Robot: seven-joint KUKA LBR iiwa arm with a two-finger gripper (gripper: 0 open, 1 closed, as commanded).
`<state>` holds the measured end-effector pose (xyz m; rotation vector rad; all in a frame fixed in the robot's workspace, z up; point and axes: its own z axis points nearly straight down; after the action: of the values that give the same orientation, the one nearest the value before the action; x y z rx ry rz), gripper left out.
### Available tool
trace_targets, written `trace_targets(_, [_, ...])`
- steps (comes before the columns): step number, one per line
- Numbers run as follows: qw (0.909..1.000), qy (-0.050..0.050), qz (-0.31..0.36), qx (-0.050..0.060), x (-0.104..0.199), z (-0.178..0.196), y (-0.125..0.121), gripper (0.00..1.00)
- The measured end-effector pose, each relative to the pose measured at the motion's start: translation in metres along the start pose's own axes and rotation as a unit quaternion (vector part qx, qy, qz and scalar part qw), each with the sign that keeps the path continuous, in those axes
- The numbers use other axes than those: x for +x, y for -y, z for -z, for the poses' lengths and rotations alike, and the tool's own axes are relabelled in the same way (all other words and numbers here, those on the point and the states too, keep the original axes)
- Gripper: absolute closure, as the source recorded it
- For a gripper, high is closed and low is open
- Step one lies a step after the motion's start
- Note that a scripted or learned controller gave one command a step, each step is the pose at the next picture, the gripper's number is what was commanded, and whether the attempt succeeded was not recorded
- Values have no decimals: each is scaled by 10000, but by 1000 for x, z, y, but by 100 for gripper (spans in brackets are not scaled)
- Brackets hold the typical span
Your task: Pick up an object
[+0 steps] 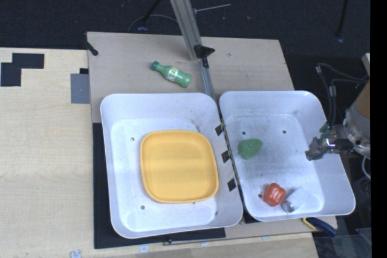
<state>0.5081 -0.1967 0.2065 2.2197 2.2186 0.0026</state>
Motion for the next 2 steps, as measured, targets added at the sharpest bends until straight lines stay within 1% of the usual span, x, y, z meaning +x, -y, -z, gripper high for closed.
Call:
trace_targets(1, [10000, 0, 0, -3, -1, 48, -1, 100])
trace_targets(2, [10000, -5, 21, 18, 50, 51, -24, 100])
